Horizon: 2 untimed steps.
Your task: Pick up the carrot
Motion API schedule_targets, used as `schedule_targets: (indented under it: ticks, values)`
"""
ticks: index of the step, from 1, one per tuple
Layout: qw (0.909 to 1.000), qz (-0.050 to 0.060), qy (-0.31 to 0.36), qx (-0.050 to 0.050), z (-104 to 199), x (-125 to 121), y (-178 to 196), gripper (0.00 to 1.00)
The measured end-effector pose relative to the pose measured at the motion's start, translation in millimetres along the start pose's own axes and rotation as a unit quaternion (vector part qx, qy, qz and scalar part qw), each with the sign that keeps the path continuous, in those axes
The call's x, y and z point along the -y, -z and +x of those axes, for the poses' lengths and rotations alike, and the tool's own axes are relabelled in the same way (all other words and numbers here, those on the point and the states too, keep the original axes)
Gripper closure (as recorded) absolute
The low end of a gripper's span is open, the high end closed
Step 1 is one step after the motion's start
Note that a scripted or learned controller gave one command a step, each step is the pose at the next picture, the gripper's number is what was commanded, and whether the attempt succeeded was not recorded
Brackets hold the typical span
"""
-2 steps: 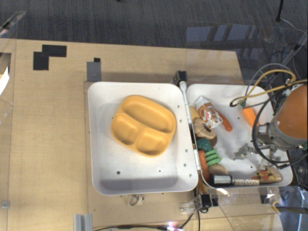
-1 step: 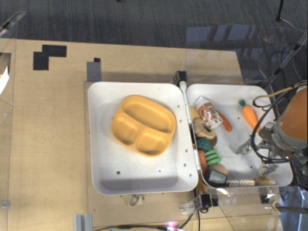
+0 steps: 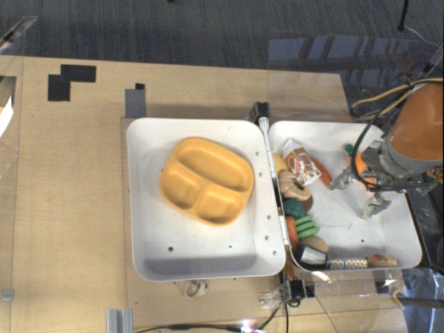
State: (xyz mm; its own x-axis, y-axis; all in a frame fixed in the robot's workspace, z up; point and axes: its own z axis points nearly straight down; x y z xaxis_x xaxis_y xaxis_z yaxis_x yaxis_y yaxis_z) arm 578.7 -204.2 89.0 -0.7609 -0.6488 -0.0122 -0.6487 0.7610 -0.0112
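Looking from the left, I see first the left bin [image 3: 142,186], which carries one yellow tray [image 3: 207,180] with three compartments. The tray lies tilted, nearer to the bin's back edge and its right edge; the front left corner of the bin is bare and gives free room.

Next comes the divider between the two bins, and then the right bin [image 3: 399,238]. Its things are crowded along the left edge: one small carton [image 3: 300,164] with a red and white print at the back, one brown lumpy item [image 3: 297,191] below it, one green ridged item [image 3: 304,225], and more small pieces toward the front left corner that I cannot count well. The carrot [image 3: 325,173], a single orange piece, lies just beside the carton on its right side, near the back left corner.

The middle and the right part of this bin floor are bare. Over this part hangs the gripper [image 3: 359,194], well apart from the carrot. I count two fingers [image 3: 341,180], spread wide, with nothing between them.
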Motion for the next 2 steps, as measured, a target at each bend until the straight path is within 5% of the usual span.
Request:
schedule_targets:
  ticks: [1, 2]
  values:
    - [0.9816, 0.0, -0.191, -0.002, -2, 3, 0, 0.0]
    - [0.982, 0.004, -0.189, 0.003, -5, 5, 14, 1.0]
